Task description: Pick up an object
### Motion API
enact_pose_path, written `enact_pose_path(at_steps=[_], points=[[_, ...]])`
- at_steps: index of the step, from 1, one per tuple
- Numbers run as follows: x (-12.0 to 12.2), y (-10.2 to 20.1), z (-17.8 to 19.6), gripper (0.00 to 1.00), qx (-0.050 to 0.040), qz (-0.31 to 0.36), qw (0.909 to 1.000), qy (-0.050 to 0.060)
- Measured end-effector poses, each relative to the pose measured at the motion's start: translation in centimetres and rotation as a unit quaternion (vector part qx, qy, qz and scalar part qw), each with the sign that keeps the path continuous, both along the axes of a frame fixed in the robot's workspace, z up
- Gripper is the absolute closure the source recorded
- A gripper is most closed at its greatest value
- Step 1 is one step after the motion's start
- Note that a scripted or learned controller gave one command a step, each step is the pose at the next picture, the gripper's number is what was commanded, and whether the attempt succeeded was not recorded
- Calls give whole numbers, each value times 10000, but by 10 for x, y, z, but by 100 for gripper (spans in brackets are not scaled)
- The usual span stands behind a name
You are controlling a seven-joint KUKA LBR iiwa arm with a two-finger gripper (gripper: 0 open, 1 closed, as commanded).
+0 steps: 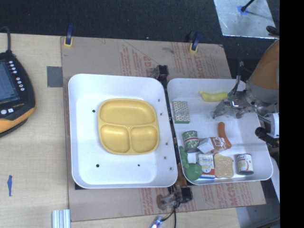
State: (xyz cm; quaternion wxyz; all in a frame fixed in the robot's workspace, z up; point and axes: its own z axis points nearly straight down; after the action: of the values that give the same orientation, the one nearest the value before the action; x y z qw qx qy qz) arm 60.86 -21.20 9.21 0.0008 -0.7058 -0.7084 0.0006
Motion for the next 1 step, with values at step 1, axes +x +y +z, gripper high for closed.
enact_pose_path(at_steps=[1], points=[[-39,32,-1,0,0,3,10000,14]])
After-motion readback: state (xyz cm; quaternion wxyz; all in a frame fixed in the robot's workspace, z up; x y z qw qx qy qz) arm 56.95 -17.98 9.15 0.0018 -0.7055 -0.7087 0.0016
